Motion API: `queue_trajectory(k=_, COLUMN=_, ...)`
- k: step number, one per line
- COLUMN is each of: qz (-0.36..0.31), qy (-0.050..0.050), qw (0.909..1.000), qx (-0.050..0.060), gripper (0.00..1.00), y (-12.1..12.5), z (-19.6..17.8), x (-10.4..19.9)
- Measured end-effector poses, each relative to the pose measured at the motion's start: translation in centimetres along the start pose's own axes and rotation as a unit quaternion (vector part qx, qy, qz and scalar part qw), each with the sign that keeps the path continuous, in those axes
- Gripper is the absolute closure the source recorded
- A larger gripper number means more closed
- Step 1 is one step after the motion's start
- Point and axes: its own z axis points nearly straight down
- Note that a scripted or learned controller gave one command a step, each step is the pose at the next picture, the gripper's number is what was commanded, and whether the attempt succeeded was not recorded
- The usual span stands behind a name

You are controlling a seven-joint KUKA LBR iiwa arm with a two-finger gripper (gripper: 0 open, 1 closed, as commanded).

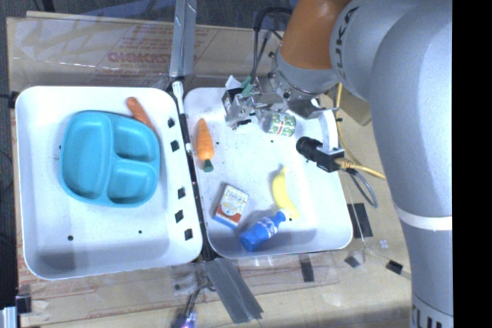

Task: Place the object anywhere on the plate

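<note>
Carrot [204,141] lies lengthwise up-down, green tip toward camera; tool [244,107] grip state cannot be told

glossy blue plastic plate [108,157], smooth white plastic bins [46,242], matt grey arm [415,88]

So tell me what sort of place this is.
Probably a robotics lab's test bench, not a kitchen. A big grey arm reaches over two white bins on a taped-down board, and the food is toy-like: a carrot, a banana, plus a blue plate.
</note>
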Motion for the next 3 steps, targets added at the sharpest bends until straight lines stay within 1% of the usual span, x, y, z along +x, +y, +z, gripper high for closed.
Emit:
queue_trajectory(k=1, qz=-0.087, qy=0.000, qw=0.9962, qx=0.001, gripper=1.00, y=-3.5, z=1.9, x=8.1)
queue_trajectory(k=2, qz=-0.136, qy=-0.001, qw=0.9906, qx=0.000, gripper=1.00, y=-1.5, z=1.9, x=17.7)
queue_trajectory(k=3, qz=-0.136, qy=-0.001, qw=0.9907, qx=0.000, gripper=0.00, y=-1.5, z=1.8, x=17.6)
